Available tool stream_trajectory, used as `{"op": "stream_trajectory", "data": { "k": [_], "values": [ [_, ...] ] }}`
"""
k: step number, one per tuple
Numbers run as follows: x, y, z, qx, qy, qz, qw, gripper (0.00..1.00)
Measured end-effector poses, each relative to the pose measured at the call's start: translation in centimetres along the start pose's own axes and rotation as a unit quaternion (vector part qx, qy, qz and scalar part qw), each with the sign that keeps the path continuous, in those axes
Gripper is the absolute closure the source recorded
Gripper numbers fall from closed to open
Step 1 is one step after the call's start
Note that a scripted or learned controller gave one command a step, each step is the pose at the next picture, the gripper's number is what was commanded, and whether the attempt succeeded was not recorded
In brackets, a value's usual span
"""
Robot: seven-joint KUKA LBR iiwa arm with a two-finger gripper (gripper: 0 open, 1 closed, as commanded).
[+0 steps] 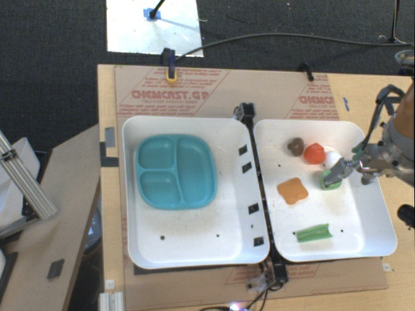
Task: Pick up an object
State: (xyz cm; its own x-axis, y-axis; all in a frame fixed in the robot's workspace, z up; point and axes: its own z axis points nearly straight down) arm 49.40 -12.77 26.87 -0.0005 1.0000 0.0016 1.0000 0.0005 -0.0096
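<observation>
Reaching in from the right, the grey two-finger gripper (338, 172) sits low over the right-hand shallow white bin (373, 229), its tip at a small green rounded object (331, 181). Whether the fingers are spread or closed on that piece cannot be told; the tip is too small and partly masks it.

Contents of the right bin: a brown round lump (296, 146) at the far side, a red ball-like object (314, 153) just beside it, a white piece (332, 157) touching the red one, an orange flat slab (292, 190) nearer the middle, and a green oblong block (314, 232) at the near side. A teal sectioned plastic plate (176, 172) lies in the left-hand white bin (149, 248).

Judgement: the grasp step is in hand, the green rounded piece the likely target. The next move calls for a firm closure, then a straight lift clear of the neighbouring red and white items.
</observation>
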Motion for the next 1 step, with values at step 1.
{"op": "stream_trajectory", "data": {
  "k": [1],
  "values": [
    [0.06,0.17,-0.57,-0.006,-0.001,-0.002,1.0,0.0]
  ]
}}
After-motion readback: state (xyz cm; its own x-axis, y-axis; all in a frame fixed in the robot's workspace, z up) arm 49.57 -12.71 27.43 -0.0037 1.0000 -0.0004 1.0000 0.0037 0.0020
